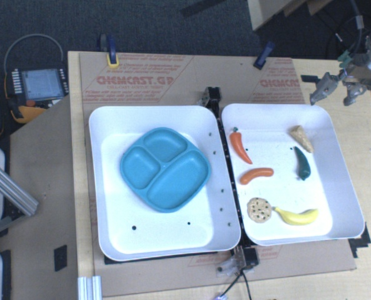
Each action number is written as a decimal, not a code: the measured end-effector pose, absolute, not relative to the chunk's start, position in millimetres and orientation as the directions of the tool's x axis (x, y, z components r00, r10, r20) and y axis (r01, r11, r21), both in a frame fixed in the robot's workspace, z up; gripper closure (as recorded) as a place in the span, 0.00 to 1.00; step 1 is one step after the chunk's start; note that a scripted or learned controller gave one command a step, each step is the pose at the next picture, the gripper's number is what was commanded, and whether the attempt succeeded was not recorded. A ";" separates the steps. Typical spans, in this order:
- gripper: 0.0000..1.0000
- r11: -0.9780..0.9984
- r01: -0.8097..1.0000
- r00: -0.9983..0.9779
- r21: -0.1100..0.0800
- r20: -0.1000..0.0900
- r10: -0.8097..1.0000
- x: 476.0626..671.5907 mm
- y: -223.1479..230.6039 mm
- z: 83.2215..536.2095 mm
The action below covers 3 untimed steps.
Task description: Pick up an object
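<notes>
Objects wait in the right bin (345, 167), nothing picked yet; my gripper (335, 91) hangs open and empty, so I must descend.

Blue divided plate (165, 177) lies in left bin (104, 167).

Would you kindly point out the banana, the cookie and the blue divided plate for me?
banana (298, 216): camera view, middle of its curved yellow body.
cookie (258, 209): camera view, centre of its speckled top.
blue divided plate (174, 186): camera view, floor of its largest compartment.
</notes>
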<state>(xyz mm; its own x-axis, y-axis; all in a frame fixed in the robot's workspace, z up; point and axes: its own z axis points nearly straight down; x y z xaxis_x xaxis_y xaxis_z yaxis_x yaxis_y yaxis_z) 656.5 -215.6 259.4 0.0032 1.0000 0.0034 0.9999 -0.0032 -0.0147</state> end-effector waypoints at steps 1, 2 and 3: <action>0.00 0.000 1.000 0.000 -0.001 0.000 1.000 658.9 -214.6 268.5; 0.00 0.002 1.000 -0.002 -0.004 0.001 1.000 660.2 -204.8 214.0; 0.00 0.000 1.000 0.000 -0.006 0.001 1.000 651.5 -206.1 167.0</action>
